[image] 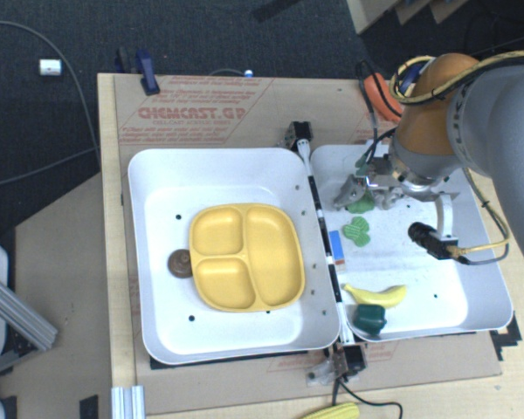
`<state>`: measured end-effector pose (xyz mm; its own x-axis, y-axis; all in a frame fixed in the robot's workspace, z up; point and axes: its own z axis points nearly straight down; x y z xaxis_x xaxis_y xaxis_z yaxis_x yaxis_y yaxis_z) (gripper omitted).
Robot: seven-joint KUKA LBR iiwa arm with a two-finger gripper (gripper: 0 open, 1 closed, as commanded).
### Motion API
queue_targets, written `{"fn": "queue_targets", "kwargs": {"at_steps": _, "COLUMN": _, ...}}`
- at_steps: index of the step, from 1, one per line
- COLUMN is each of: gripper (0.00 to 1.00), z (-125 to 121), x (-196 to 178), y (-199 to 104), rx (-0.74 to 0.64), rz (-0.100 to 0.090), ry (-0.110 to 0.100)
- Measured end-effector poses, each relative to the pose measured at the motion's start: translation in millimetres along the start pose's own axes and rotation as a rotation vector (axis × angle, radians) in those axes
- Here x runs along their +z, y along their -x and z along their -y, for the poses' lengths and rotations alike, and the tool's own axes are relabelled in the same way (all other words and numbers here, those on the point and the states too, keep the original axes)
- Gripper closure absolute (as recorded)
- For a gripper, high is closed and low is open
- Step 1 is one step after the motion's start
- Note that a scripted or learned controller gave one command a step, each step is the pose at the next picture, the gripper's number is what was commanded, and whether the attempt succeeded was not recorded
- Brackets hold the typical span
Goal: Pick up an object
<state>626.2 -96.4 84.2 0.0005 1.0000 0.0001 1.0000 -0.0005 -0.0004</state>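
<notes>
Cardboard (201, 112) marked "CHEMCAST GP" under 2 bins; hand (364, 195), grip state unclear, over green object (361, 206).

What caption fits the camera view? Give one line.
Gripper over green toy in right bin; yellow tray in left bin.

Two bins (148, 234), one plate (244, 256), one banana (377, 295).

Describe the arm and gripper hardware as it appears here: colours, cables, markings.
The arm is a thick grey cylinder with an orange band above the wrist. Below it, the gripper is a compact silver-grey metal assembly. Black and yellow cables loop around the orange section, and a yellowish cable runs to a black connector. No markings are legible.
</notes>
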Motion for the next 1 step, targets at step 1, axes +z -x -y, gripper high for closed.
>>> {"fn": "queue_targets", "kwargs": {"at_steps": 1, "gripper": 0.0, "z": 35.0, "x": -0.2, "y": 6.9, "rx": 0.001, "rz": -0.001, "ry": -0.002}}
